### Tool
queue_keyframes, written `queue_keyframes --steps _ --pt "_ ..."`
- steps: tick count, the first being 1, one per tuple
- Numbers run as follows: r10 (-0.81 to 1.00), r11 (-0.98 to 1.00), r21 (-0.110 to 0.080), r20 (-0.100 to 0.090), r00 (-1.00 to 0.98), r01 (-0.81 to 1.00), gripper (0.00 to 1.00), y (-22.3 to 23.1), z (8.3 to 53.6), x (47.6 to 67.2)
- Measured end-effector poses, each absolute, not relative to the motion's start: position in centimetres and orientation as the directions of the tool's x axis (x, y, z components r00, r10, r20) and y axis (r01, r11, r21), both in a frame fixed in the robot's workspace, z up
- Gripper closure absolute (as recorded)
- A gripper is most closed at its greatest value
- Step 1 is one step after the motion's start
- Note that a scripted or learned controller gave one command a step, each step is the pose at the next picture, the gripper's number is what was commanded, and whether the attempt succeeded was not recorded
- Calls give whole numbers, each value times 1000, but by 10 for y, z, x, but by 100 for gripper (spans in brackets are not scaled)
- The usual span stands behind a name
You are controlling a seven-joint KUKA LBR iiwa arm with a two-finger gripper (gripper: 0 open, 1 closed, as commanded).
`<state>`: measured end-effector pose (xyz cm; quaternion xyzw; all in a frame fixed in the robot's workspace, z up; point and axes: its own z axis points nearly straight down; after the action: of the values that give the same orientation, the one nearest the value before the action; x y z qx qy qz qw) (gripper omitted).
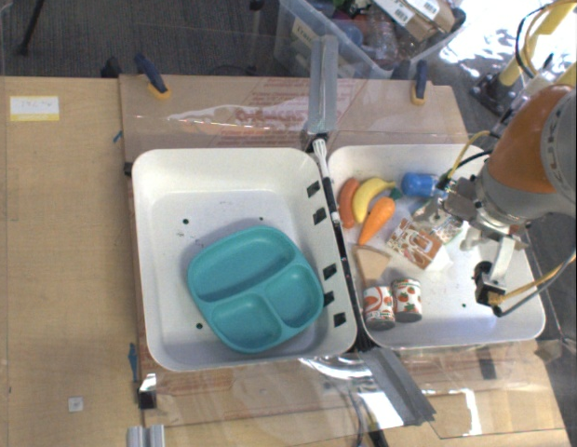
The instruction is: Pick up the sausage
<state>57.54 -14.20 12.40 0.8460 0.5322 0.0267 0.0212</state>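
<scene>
The sausage [347, 201] is a reddish-orange curved piece lying along the left wall of the right bin [512, 324]. A yellow banana [372, 194] lies against it, with an orange carrot [377, 220] just below. My gripper [439, 214] hangs low in the middle of the right bin, over a white and red packet [417, 243]. It is about a hand's width to the right of the sausage and is not touching it. The grey wrist and orange band [540, 142] cover the bin's right part.
A blue object [419, 184] sits just behind the gripper. Two small red-and-white cans [393, 303] stand near the right bin's front wall, beside a tan flat piece [368, 264]. The left bin [158, 184] holds a teal divided plate [254, 289]. Cables loop at the arm's right.
</scene>
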Motion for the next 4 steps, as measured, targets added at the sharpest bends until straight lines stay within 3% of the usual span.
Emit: queue_keyframes --steps 1,2,3,4 --pt "893 -451 21 3 451 892 0 -139 100 658" --pt "896 -444 15 11 444 896 0 -169 100 675" --pt "902 -432 13 12 432 902 0 -171 100 676" --pt "904 -428 14 13 428 904 100 -168 111 677"
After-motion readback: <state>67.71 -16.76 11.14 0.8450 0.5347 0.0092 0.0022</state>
